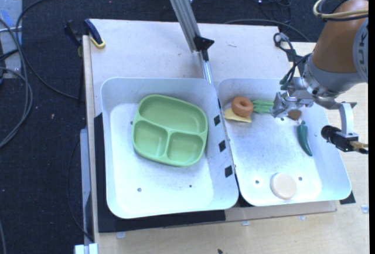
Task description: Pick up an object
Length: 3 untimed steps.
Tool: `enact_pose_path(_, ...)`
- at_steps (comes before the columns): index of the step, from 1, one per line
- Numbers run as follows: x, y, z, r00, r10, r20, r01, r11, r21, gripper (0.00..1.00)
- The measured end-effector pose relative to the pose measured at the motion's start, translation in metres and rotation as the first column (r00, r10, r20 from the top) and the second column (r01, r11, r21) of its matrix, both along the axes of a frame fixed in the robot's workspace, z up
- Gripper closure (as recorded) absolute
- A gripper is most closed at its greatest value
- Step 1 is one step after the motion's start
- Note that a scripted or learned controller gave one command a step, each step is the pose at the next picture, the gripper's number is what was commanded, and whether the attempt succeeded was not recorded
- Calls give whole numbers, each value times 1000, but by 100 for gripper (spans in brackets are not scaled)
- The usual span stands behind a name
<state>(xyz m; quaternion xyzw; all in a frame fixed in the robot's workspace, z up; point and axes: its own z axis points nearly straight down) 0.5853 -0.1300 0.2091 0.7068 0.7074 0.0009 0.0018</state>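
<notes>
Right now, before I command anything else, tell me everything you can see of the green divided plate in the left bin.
The green divided plate is pale green, matte, plastic-looking, a rounded rectangle with a raised rim. It has three compartments: one long along the far side, two smaller on the near side. It lies flat and right side up, turned a little askew, on the floor of the left bin, toward the far half. Nothing rests in it; no other thing touches it.

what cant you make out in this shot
- End effector, camera view: too small and cluttered to tell open from shut, or whether it holds anything.
- Light green item: its right end is hidden behind the end effector.
- Yellow piece: partly covered by the orange donut.
</notes>
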Motion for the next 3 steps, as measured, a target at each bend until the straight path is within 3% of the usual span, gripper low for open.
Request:
enact_pose_path(1,1,0,19,1000,1,-1,-1,1000,0,100)
enact_pose_path(3,-11,91,4,1000,3,-6,-3,1000,1,100)
